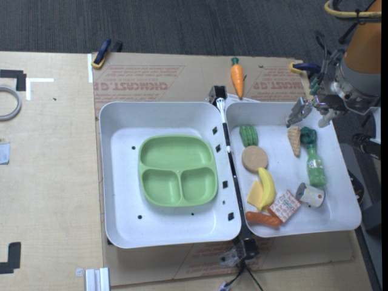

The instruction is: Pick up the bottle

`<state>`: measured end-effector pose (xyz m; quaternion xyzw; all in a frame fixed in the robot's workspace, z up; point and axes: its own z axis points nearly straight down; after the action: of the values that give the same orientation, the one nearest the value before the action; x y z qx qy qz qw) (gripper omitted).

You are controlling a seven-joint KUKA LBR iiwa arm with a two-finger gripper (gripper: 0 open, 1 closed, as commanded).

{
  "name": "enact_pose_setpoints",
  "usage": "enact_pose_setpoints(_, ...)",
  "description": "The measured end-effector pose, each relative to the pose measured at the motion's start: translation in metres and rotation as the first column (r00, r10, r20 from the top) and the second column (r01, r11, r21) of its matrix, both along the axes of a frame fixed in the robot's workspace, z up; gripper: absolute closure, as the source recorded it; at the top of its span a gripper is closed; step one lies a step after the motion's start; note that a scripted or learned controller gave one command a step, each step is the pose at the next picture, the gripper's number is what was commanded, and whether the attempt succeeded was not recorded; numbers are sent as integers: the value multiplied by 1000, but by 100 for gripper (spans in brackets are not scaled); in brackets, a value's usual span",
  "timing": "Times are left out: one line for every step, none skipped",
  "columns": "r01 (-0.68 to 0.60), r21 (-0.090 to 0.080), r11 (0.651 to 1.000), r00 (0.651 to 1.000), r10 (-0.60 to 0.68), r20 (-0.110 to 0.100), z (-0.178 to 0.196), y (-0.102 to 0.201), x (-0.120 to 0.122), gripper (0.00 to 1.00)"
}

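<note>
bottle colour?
Green, translucent-looking, with a darker green cap: the bottle in the camera view's right bin.

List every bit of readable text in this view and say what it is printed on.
Red lettering on the cardboard sheet under the bins: printed, but reversed or upside down and too blurred to quote.
Red-patterned small packet in the right bin: print too small to read.
Green bottle: no legible label.

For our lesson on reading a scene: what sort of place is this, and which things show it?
Probably a robot lab bench. Two white bins sit clipped side by side on cardboard; toy food such as a banana and a green bottle lies in one, with the arm's tool above it.
</note>
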<state>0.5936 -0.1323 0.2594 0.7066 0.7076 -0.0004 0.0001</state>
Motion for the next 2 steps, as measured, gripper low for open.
enact_pose_setpoints(97, 0, 995, 995, -97, 0, -167, -38, -9, 0)
enact_pose_setpoints(99, -1, 995, 995, -99, 1, -158, -39, -8, 100)
